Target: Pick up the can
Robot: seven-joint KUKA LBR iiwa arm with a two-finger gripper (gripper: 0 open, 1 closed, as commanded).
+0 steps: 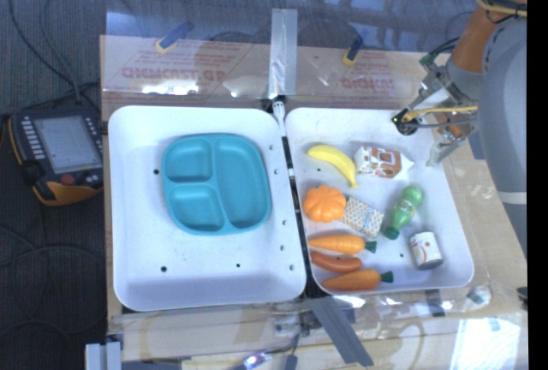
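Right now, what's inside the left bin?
The left bin holds one blue divided plate, its three compartments bare. Whatever is under the plate is covered. The can lies in the right bin.

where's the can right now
The can lies in the right bin, near its front right corner, just right of the green bottle and well below the gripper.

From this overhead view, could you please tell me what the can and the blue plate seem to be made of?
The can looks like metal under a white paper label with a red mark; its rim looks grey and dull, though it is too small to be sure. The blue plate looks like moulded plastic: even turquoise colour, soft sheen, rounded dividers between three compartments.
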